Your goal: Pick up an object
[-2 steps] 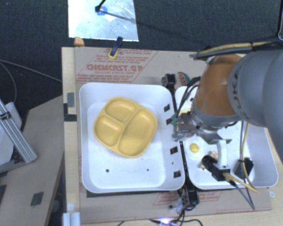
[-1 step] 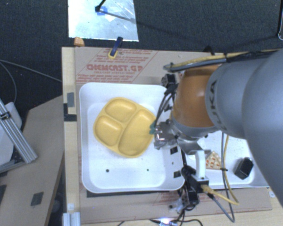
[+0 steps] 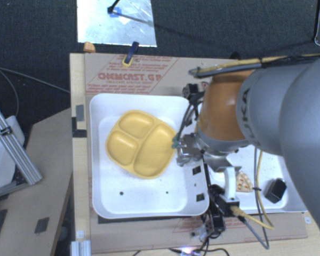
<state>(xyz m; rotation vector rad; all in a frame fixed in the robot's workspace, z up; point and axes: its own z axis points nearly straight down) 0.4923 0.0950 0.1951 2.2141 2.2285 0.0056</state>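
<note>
Tray (image 3: 140,143), yellow and three-sectioned, lies in the left bin (image 3: 104,196), toward its right wall; hand (image 3: 177,149) beside its edge, finger state unclear.

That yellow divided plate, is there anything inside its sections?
The yellow plate has three sections, and all look bare. It lies in the left white bin. The arm covers its right rim, so that edge stays unseen.

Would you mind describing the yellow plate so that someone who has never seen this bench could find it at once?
Look at the left white bin of the two on the bench. In its upper half lies the yellow plate, a rounded tray moulded into three compartments. It is the only yellow thing in that bin, and its right edge sits beside the arm's wrist.
</note>
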